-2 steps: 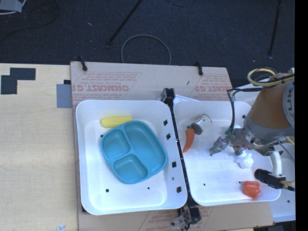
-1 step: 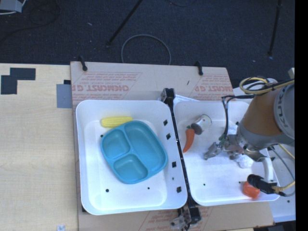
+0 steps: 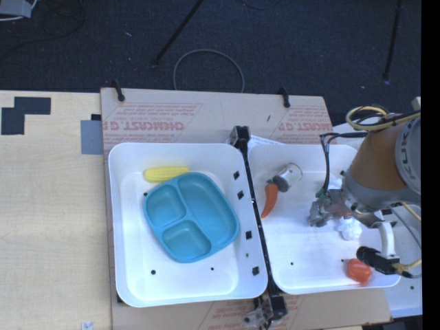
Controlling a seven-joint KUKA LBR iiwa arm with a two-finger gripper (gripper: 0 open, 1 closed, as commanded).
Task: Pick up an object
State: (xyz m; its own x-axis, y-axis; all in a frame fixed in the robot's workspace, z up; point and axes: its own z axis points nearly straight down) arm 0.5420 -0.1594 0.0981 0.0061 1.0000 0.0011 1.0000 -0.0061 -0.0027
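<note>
Gripper [image 3: 318, 216] sits low over the floor of the right bin [image 3: 302, 267], hanging from the grey and orange arm [image 3: 385, 163] that comes in from the far side of it. Whether it is spread or pressed together cannot be told at this angle, and nothing shows as held. I judge it is low because it is trying for something on the bin floor.

Closest is a white lump [image 3: 350, 229], just beside the gripper on the arm's side and partly under the wrist, so it looks the likeliest target. A carrot [image 3: 269, 198] lies near on the opposite side, its top against a small clear cup [image 3: 290, 173]; both are loose and apart from the gripper. A red ball [image 3: 357, 272] rests further off, near the bin's corner below the wrist.

Beyond the carrot, past the black clips joining the two trays, the left bin [image 3: 137, 270] keeps a blue plate [image 3: 190, 215] with a corn cob [image 3: 166, 174] at its edge, well apart from the gripper.

Both bins stand on a sheet of printed cardboard [image 3: 206, 119] laid over a pale wooden bench [image 3: 48, 218]. Behind the bench is dark floor [image 3: 103, 33] with a loop of cable [image 3: 208, 71] and thin stand legs.
</note>
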